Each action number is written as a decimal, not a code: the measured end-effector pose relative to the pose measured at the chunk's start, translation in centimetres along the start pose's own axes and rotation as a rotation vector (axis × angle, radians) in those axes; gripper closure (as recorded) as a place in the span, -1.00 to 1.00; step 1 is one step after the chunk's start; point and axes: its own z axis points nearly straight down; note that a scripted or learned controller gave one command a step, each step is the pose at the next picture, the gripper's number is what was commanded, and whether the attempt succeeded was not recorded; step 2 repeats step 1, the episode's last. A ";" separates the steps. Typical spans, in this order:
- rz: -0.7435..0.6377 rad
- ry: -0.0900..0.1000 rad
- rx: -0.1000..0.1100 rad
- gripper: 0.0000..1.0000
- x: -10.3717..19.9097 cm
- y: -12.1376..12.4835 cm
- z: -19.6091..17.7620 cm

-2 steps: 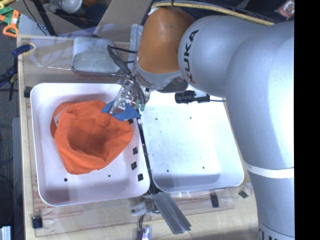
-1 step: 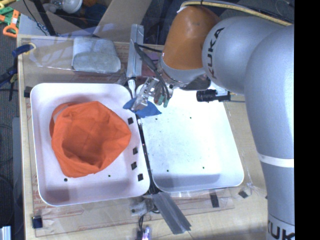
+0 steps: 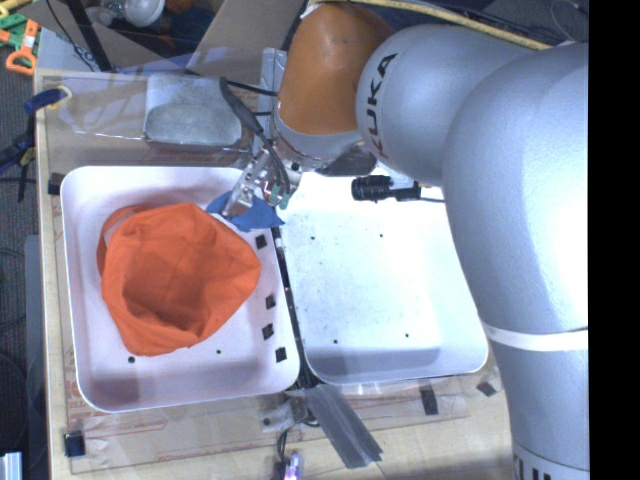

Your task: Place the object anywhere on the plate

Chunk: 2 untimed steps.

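**Blue piece pinched at the left bin's rim**

Hangs over the far right corner of the left bin (image 3: 80, 268): end effector (image 3: 252, 196), clenched on a small blue object (image 3: 252, 214), flat and sheet-like from the look of it. Fills most of that bin: an orange plate (image 3: 175, 273), or something soft and cloth-like standing in for one; cannot tell which. Blue object just beside the plate's far right edge, above it, not resting on it. To the right, the second bin (image 3: 400, 298), on the table (image 3: 200, 418).

Probably light and thin, perhaps floppy; likely to flutter or slide on release. Best held at one edge, as now, and let go low over the orange middle. Risk: landing on the divider between bins.
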 end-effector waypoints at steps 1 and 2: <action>0.000 -0.002 -0.001 -1.00 0.0 0.0 -0.1; 0.000 -0.002 -0.001 -1.00 0.0 0.0 -0.1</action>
